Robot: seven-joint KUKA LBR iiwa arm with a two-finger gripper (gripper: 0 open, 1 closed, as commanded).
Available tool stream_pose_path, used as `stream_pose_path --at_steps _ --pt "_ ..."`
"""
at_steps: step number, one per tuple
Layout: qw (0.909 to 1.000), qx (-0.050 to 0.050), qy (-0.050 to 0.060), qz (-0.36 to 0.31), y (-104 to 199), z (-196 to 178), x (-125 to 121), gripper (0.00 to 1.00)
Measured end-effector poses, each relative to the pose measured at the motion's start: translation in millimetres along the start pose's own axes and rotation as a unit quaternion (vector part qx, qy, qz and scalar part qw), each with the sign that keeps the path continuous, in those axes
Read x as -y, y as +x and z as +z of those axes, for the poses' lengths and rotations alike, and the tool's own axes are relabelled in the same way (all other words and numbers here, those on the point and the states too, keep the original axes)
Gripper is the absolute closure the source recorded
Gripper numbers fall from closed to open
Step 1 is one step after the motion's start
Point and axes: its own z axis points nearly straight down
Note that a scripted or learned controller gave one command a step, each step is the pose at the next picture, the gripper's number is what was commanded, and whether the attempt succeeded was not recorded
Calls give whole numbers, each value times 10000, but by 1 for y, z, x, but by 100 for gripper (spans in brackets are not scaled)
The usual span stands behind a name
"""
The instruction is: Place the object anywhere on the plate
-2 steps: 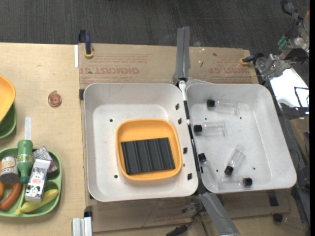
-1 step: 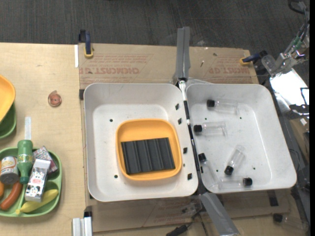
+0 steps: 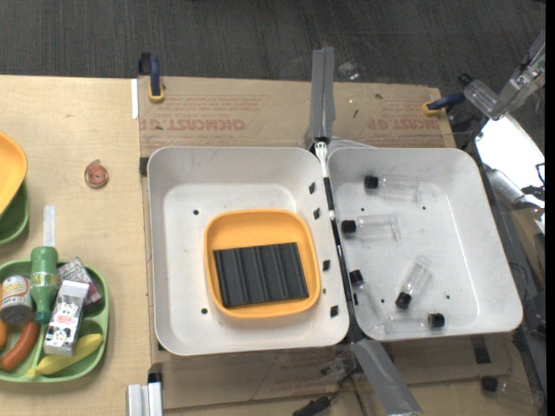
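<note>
An orange square plate (image 3: 260,221) with rounded corners lies in the middle of the left white bin (image 3: 173,232). A black ribbed rectangular block (image 3: 262,274) lies flat on the plate, within its rim and turned slightly. The right white bin (image 3: 468,232) holds several clear vials with black caps, among them one near the back (image 3: 390,186), one at the left (image 3: 368,227) and one tilted near the front (image 3: 412,282).
A grey divider bar (image 3: 322,102) runs between the bins at the back. On the wooden bench to the left stand a green tray of toy food (image 3: 52,328), a yellow bowl (image 3: 9,176) and a small pink disc (image 3: 96,174). Metal fittings (image 3: 507,94) stand at the upper right.
</note>
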Motion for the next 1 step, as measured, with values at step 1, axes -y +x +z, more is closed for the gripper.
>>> stream_pose_path --at_steps 1 --pt "9872 -13 0 -1592 41 31 85 100"
